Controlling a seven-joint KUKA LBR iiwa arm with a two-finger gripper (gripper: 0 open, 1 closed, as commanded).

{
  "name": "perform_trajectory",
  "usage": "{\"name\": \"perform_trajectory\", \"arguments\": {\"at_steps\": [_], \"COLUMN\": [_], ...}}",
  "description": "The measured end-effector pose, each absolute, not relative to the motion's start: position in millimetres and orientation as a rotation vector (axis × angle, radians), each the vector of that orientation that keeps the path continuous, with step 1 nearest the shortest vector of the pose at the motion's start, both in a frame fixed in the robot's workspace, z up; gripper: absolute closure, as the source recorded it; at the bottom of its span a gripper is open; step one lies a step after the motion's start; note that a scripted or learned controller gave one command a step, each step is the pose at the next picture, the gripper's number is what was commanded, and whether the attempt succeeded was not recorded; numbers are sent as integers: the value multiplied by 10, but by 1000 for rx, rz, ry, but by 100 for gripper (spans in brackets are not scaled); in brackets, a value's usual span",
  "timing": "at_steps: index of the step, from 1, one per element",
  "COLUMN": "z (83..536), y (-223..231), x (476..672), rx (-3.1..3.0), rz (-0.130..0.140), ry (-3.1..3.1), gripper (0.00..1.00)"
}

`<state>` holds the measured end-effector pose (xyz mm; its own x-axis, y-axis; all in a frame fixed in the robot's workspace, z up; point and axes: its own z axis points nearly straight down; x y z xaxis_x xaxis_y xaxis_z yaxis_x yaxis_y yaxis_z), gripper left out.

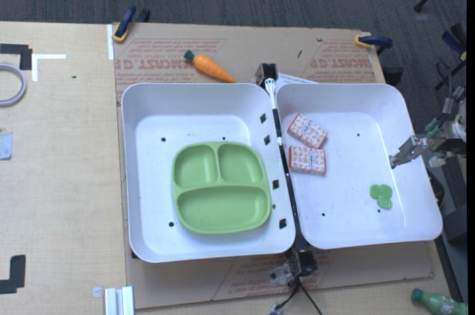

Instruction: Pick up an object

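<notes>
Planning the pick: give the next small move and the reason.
Probably carry the gripper inward and down toward the small green object, the nearest item. The gripper sits at the right bin's right edge; the two patterned blocks lie farther, near the divider.

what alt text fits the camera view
Two white bins sit side by side: the left bin holds a green plate, the right bin two biscuit packs and a green toy. The gripper hangs over its right edge.

Green plate (221, 187) crowding the left bin (141, 157), right bin (349, 221) mostly bare floor, two wafer packs (306, 144) near the divider
</notes>
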<state>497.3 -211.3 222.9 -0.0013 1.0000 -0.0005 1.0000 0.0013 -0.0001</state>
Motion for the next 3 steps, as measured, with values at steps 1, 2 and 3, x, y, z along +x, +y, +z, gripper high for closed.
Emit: {"name": "perform_trajectory", "arguments": {"at_steps": [1, 2, 3], "z": [1157, 924, 1025], "y": [-1848, -2148, -2150], "x": [4775, 4778, 4791], "rx": [2479, 1801, 1802], "rz": [-1, 1, 2], "ry": [1933, 2575, 2571], "gripper": [0, 0, 100]}}
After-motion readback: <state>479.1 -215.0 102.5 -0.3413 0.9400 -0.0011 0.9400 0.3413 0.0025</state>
